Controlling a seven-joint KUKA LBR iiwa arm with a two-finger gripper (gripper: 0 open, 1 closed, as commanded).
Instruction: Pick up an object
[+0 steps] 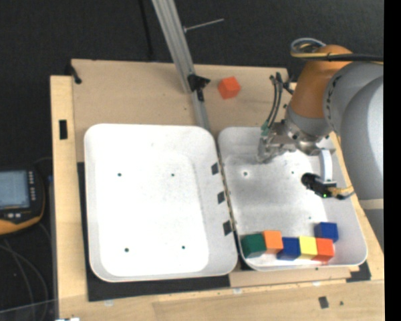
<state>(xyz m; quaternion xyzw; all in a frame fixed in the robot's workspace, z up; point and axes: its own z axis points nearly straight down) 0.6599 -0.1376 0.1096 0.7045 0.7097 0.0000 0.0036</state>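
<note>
Coloured blocks [291, 245] sit clustered along the right bin's [267, 199] near wall.

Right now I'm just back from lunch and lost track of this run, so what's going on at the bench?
The grey arm reaches in from the right, and its gripper is over the far end of the right bin, with nothing seen between its fingers. The coloured blocks sit in a row along that bin's near edge, well away from the gripper. One orange cube lies on the bench beyond the bins. The left bin is beside it.
</note>
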